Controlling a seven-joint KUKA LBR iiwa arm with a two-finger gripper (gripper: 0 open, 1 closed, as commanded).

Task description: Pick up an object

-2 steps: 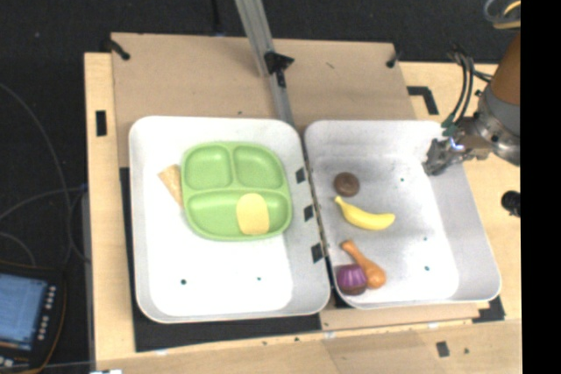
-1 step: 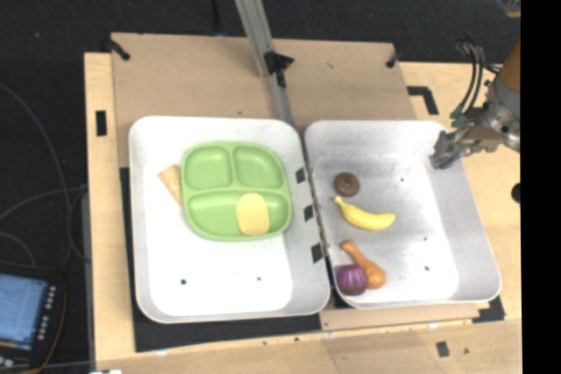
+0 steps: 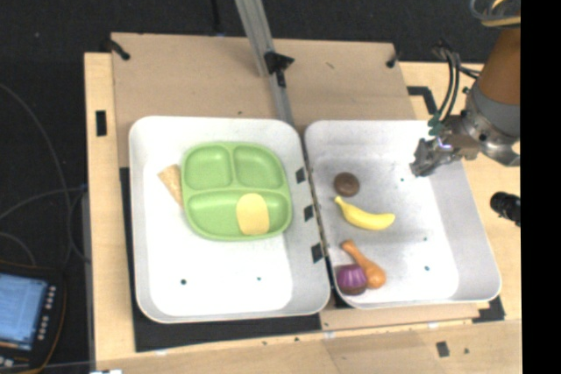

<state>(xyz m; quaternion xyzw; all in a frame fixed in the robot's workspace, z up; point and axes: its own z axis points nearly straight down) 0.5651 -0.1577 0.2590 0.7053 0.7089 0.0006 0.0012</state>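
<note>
Bench bins: left [image 3: 158, 276] holds green tray [image 3: 235, 188]; right, banana [image 3: 365, 216]; gripper [image 3: 426, 160] state unclear

The grey arm reaches in from the right, its claw [image 3: 427, 160] angled down-left, orange band above the wrist
</note>
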